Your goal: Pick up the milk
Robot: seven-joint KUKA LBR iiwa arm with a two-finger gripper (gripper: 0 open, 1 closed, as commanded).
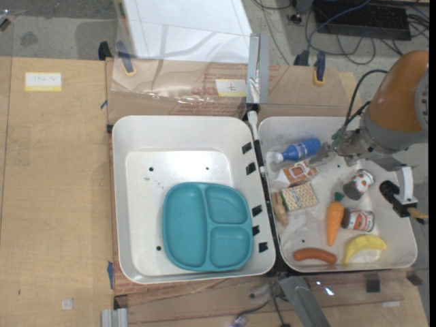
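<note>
Bench: pale wood [54, 182] is lying under two bins set side by side, with a grey floor, cables and a dark keyboard [361, 16] showing beyond the far edge.
Left bin: its white wall [126, 182] is enclosing a teal divided plate [204, 227], which is sitting toward the near right corner.
Right bin: its rim [406, 254] is ringing a scatter of small goods.
Milk: a white bottle with a blue label [298, 150] is lying on its side near the far left corner of the right bin, cap pointing left.
Near the milk: a small brown packet [300, 172] is lying just beside it, and a cracker box [298, 197] is resting closer to the camera.
Front items: a sausage [315, 255], a carrot [334, 220], a can [359, 220] and a banana [363, 246] are lying well apart from the milk.
Gripper: it [338, 146] is hanging just right of the bottle's base (contact unclear); whether it is open or closed cannot be told.
Arm: grey and orange [402, 107], it is reaching in from the right.
</note>
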